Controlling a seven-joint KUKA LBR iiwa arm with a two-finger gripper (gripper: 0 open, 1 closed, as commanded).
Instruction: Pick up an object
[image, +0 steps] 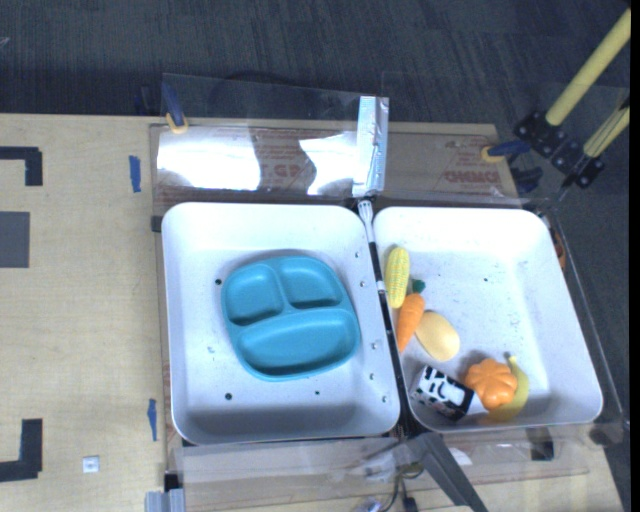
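Bins sit side by side on the pale wooden bench (80, 330), 2 shallow white plastic trays with their inner edges touching. The left bin (190, 380) carries a blue plastic divided plate (290, 315) with 3 compartments, lying flat near the bin's middle. The right bin (510, 260) carries a cluster of toys along its left edge and near corner: a yellow plastic corn cob (397, 274) nearest the far end, an orange plastic carrot (409, 318) just below it, a pale yellow egg-shaped lemon (437, 335) touching the carrot, a black-and-white cow-patterned toy (441, 390) at the near left corner, and an orange pumpkin-shaped toy (490, 381) resting against a yellow banana (518, 392). Gripper state: cannot tell from this view.
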